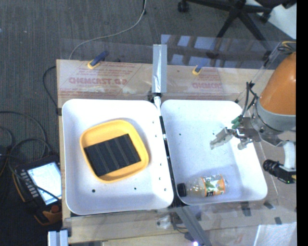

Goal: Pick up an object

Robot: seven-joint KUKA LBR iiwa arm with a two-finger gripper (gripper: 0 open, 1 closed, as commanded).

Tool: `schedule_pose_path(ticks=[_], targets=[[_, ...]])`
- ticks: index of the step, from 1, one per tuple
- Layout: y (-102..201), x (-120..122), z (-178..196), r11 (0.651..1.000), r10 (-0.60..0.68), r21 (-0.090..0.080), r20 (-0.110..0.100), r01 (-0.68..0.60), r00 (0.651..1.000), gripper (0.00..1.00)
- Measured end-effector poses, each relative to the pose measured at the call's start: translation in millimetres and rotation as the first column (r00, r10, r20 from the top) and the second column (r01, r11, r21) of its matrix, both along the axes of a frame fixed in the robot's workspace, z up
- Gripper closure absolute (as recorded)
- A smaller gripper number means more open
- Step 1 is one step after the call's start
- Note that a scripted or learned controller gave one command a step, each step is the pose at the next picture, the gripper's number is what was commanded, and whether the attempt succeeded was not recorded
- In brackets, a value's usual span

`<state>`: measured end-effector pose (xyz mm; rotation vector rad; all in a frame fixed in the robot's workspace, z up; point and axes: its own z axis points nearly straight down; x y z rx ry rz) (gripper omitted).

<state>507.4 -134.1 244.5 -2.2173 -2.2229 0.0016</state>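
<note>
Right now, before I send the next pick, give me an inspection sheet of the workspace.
Surface: bench bearing two white bins side by side.
Job's things: plastic bottle lying on its side near the front of the right bin; yellow tray with a dark ribbed insert in the left bin.
Clutter: two clamps at the bench's back edge.
Hand: hand above the right bin, apart from the bottle, nothing between its fingers.
Cables: white cable on the floor; black cables at left.
Surroundings: carpet, pendant, chair base.
</note>
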Motion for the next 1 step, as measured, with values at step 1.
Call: schedule_pose_path(ticks=[1], targets=[[16.7,-24.4,-107.8,1.000,0.027,0.001,-0.002,-0.027,1.000,0.00]])
